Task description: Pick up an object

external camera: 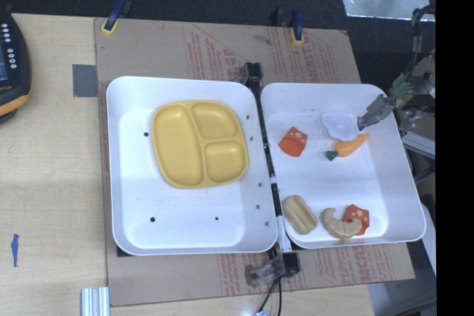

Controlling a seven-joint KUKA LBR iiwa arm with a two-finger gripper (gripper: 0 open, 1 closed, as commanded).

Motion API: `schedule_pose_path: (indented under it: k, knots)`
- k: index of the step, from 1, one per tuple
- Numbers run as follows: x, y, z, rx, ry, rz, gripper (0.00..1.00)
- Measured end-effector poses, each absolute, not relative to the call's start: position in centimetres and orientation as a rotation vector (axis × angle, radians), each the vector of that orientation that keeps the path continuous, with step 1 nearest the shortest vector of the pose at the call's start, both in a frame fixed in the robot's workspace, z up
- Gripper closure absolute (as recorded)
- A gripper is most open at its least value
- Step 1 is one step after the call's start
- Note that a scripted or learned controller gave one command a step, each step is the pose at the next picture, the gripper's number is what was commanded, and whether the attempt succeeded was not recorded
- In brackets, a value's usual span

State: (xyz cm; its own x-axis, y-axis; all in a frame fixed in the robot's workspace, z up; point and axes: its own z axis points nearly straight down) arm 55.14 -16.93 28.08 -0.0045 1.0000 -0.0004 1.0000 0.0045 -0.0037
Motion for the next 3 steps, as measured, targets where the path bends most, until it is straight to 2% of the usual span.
schedule_pose_path:
  k: [1,2,3]
  knots:
    - [62.0,-15.6,12.4,-2.205,-2.228,0.008,0.00]
    - [59.6,-20.5,9.1,-2.219,-2.221,0.011,0.00]
    - [59.8,-20.2,10.3,-2.215,-2.225,0.008,1.00]
